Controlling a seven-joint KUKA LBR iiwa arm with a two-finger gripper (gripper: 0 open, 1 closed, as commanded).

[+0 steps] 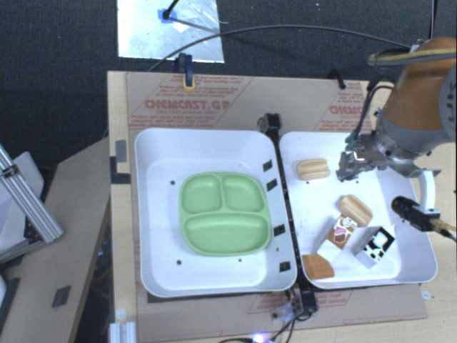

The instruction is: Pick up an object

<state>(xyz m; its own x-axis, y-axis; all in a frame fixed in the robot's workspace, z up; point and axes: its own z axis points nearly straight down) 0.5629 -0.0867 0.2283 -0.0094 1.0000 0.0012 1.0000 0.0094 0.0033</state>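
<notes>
My gripper [350, 168] hangs over the right bin [414, 263], just right of a tan bread roll [312, 168] and above a second tan roll [355, 209]. Nothing shows between its fingers. Below lie a red and white carton [343, 231], a black and white box [374, 246] and a brown cracker [318, 266]. From this height the finger gap is too small to read.
The left bin [153, 213] holds a green divided plate [224, 213]. A black clip bar [282, 191] runs between the two bins. A black cylindrical part [412, 214] of the arm juts over the right bin's right side.
</notes>
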